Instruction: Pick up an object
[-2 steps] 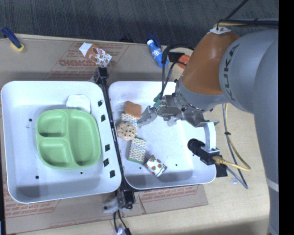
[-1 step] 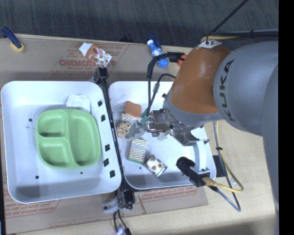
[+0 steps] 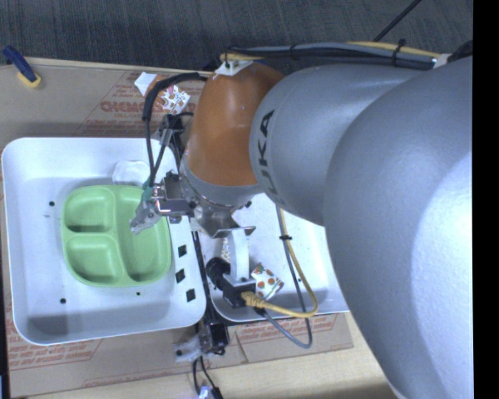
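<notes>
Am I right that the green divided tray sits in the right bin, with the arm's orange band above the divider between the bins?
Not quite. The camera view shows the green tray in the left bin, not the right one. The rest holds: the orange band does hang over the divider between the bins.

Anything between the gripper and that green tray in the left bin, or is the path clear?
Nothing visible lies between them. The gripper is already over the right edge of the green tray in the left bin. The tray's compartments look bare. A small clear object lies just beyond the tray's top edge, off the path.
</notes>
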Robot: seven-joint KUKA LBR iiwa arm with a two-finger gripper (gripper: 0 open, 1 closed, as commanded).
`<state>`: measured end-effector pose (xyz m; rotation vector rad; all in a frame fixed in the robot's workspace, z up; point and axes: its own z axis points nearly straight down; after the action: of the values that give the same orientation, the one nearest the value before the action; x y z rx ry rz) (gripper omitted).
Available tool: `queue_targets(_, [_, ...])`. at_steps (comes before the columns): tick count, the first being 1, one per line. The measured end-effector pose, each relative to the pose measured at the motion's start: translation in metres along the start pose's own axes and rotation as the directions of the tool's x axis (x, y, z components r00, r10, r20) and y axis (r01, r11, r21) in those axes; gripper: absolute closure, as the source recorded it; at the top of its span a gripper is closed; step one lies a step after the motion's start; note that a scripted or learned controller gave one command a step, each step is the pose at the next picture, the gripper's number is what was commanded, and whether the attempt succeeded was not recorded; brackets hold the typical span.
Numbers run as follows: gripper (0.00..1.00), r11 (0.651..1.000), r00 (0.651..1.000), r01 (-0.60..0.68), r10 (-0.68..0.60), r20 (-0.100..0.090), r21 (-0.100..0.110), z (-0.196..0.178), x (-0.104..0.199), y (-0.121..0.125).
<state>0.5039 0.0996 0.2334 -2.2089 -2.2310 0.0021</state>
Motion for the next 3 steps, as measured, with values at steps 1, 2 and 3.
queue_targets(1, [0.0,1.0,1.0,-0.004,0.004,0.001,-0.008,-0.171,-0.068,0.023])
queue_targets(2, [0.0,1.0,1.0,-0.001,0.001,0.001,0.005,-0.042,0.018,0.089])
queue_targets(3, [0.0,1.0,1.0,-0.001,0.001,0.002,0.006,0.078,0.055,0.022])
